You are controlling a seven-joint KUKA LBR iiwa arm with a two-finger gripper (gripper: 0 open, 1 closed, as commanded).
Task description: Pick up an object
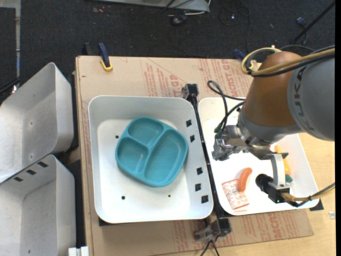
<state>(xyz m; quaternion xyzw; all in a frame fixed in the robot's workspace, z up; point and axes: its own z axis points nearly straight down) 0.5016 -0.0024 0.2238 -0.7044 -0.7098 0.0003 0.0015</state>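
Though hanging low over the shallow white right-hand bin (pixel 210 111), near its left wall, impossible to read at the two-finger gripper (pixel 221 145): open or closed, cannot tell. Lying apart from it on the bin floor: small orange sausage-shaped object (pixel 243 178), just beside red-printed white card (pixel 235 193). Half hidden behind grey arm (pixel 298 97): orange and green bits (pixel 287 167). Alone in left white bin (pixel 101 159): teal divided plastic plate (pixel 152 151).

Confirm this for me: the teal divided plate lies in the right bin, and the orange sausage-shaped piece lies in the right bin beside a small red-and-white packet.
One thing is wrong. In the camera view the teal divided plate lies in the left bin, not the right bin. The rest stands: the orange sausage-shaped piece lies in the right bin beside the small red-and-white packet.
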